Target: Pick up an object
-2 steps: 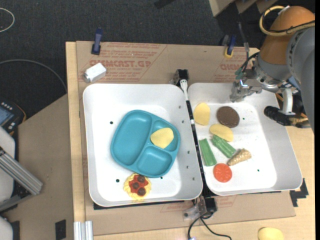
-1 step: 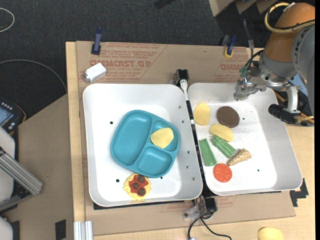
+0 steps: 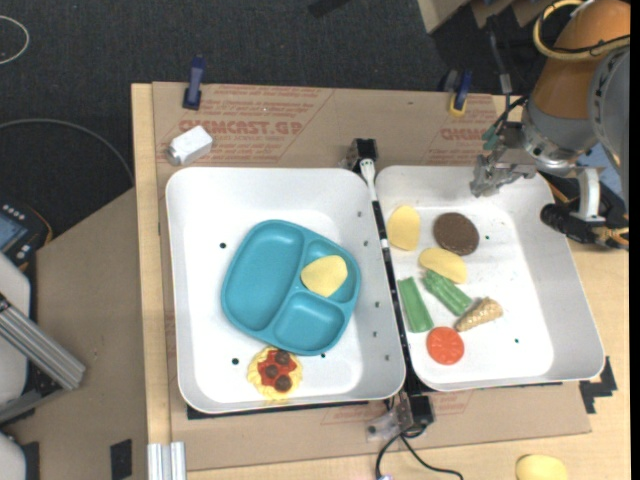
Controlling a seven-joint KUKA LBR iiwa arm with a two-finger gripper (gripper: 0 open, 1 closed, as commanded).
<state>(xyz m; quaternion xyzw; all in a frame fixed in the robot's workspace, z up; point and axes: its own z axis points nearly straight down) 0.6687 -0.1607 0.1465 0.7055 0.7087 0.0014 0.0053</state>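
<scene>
While the gripper (image 3: 492, 175) was held over the right bin's (image 3: 560, 313) far edge, its state could not be told; the brown disc (image 3: 456, 232) lay nearby, ungrasped.

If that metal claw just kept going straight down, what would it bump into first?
Probably bare floor of the right bin near its back wall. The gripper hangs beyond the brown round piece, though depth is hard to judge.
</scene>
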